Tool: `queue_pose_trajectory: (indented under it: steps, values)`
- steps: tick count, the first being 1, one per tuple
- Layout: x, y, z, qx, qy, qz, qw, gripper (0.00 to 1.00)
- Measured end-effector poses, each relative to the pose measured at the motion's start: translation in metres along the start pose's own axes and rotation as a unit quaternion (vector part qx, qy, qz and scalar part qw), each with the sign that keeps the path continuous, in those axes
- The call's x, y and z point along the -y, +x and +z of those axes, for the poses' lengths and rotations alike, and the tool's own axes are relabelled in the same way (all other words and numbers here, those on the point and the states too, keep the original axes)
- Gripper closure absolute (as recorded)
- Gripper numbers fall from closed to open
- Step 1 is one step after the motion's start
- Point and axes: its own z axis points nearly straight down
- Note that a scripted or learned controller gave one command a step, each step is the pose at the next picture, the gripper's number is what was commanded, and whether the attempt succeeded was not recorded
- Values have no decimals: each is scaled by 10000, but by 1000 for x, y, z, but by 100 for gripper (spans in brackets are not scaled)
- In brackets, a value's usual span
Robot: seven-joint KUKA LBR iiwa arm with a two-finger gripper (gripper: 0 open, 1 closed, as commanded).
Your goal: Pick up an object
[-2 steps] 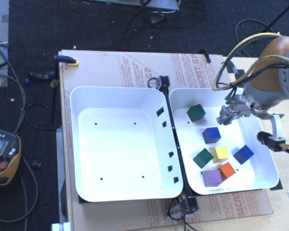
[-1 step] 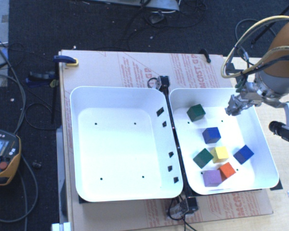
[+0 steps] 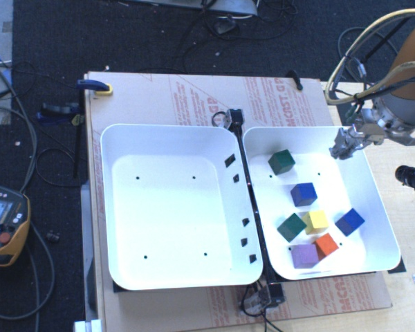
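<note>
- The end effector (image 3: 344,149) hangs over the far right edge of the right bin (image 3: 380,206), at the tip of the grey arm (image 3: 401,109); whether it is wide or narrow cannot be told from this angle, and nothing shows in it.
- The candidates all lie in the right bin: a dark green cube (image 3: 282,162) near the far end, a blue cube (image 3: 303,194) in the middle, and a cluster towards the near end.
- That cluster holds a second green cube (image 3: 291,226), a yellow cube (image 3: 317,220), an orange cube (image 3: 326,244) and a purple cube (image 3: 305,255), packed close or touching, with another blue cube (image 3: 350,221) just beside them.
- The left bin (image 3: 124,206) sits beside it on the surface (image 3: 166,95).
- The cubes look small, rigid and light, likely easy to pinch across two flat opposite faces.
- The dark green cube stands apart from the others and nearest the end effector, so it seems the cleanest pick; the clustered ones leave little room on either side.
</note>
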Motion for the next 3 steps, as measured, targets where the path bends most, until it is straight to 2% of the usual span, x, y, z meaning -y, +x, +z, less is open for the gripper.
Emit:
queue_pose_trajectory:
  steps: [1,2,3]
  values:
    - [-9,59,-6,-9,9,-25,10000,100]
    - [-25,105,-2,-8,13,-21,10000,100]
    - [-23,153,-2,-7,14,-20,10000,100]
